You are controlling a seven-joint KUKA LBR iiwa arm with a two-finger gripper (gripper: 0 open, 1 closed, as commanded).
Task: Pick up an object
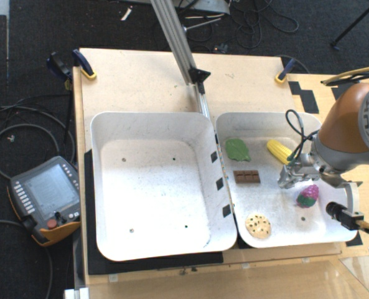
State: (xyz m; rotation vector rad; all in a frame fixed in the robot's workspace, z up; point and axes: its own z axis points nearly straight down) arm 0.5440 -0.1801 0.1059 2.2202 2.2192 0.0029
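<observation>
- The grey robot arm with its orange band reaches in from the right, and its gripper (294, 178) hangs low over the right bin (259, 122).
- Whether the gripper is gripping anything cannot be told from this view.
- A magenta berry-like toy with a green leafy top (307, 195) lies just below and to the right of the gripper, right beside it.
- A yellow corn-cob-shaped toy (279, 150) lies just above and to the left of the gripper, its surface ribbed.
- A flat brown chocolate-bar piece (247, 177), rectangular and scored into squares, lies to the gripper's left, near it.
- A green leaf-shaped toy (237, 149), smooth and rounded, lies further up and to the left.
- A round pale cookie with dark specks (257, 225) lies below and to the left of the gripper, near the bin's front edge.
- The left bin (109, 126), shallow, white and smooth with rounded corners, lies well to the gripper's left.
</observation>
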